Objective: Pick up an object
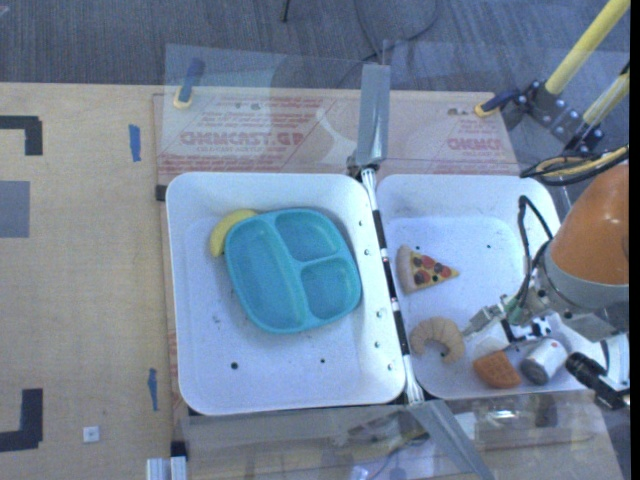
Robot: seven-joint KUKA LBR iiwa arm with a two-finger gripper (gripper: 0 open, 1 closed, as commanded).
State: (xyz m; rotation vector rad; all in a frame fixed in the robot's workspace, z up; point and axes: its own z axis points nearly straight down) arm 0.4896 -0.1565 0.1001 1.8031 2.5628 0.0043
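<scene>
Entry: my gripper [497,320], grip state unreadable, hovers between croissant [437,336] and orange piece [496,370] at five o'clock of the right bin [450,200]; approach step, next I need a descent onto one.

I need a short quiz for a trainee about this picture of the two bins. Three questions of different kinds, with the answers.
1. True or false: the blue tray lies in the left bin.
2. Which thing lies nearest the divider in the right bin? A) pizza slice B) orange piece C) croissant
3. Fill in: a ______ thing peeks out from under the tray's upper left corner.

Key: 1 true. 2 A. 3 yellow.

Note: the pincer is low in the right bin, near the orange piece.
</scene>
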